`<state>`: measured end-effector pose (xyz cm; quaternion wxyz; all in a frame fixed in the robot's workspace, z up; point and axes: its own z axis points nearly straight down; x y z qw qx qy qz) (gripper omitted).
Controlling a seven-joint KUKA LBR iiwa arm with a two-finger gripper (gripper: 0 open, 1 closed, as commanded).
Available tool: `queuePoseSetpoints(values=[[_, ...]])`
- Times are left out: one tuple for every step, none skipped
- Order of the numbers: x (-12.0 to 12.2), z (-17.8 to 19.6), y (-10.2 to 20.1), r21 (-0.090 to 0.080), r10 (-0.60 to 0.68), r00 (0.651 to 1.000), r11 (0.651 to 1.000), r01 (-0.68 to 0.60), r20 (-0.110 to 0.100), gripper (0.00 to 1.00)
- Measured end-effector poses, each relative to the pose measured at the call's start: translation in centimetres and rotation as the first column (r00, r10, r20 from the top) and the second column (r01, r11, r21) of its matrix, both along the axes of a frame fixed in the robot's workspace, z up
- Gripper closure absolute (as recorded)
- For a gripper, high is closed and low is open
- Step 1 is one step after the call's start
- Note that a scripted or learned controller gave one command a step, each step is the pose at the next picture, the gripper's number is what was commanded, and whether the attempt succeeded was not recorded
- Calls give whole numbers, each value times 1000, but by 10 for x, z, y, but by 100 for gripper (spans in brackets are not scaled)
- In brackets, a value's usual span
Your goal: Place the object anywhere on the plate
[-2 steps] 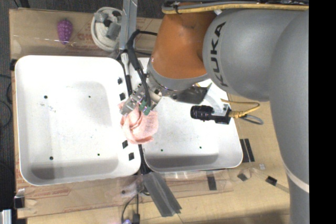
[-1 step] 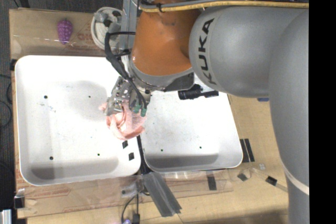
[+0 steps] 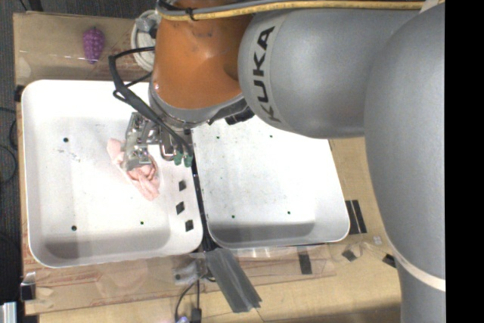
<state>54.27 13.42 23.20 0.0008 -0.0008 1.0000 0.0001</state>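
A pink, soft-looking object (image 3: 144,179) lies in the left white bin (image 3: 53,163), right of the bin's middle. My gripper (image 3: 142,147) is directly over its upper part, and its metal body hides some of the object. I cannot make out whether the object is gripped or just lying under the gripper. A round whitish rim (image 3: 142,32), possibly the plate, shows on the bench beyond the left bin, mostly hidden by the orange band of the arm.
The right bin (image 3: 265,193) adjoins the left one along a raised divider (image 3: 193,193). A small purple object (image 3: 93,44) lies on the bench behind the left bin. The arm's large grey body covers the right side and back of the scene.
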Motion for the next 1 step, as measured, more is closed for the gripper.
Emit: queuePoseSetpoints(values=[[0, 0, 0, 0, 0, 1000, 1000, 0, 1, 0]])
